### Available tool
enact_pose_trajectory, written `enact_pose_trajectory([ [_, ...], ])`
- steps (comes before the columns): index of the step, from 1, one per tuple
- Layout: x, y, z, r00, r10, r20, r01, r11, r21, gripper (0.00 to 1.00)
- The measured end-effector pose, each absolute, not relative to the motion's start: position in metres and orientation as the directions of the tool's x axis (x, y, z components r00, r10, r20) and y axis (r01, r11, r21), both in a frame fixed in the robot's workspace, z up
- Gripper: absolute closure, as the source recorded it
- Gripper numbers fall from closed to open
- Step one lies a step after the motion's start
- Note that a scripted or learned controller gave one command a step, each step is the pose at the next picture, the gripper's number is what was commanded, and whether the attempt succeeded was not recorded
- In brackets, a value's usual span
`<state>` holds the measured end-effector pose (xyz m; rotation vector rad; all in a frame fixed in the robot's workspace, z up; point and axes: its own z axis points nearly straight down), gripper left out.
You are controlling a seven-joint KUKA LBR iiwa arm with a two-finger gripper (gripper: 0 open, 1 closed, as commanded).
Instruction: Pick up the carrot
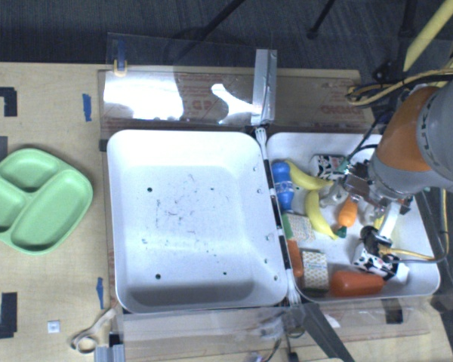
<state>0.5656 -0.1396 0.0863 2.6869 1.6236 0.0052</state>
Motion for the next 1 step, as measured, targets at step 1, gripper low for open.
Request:
enact_pose_trajectory([
  [1, 0.5664, -0.1393, 0.0968, 0.465, 0.885, 0.002, 0.885, -0.465, 0.006, 1.00],
])
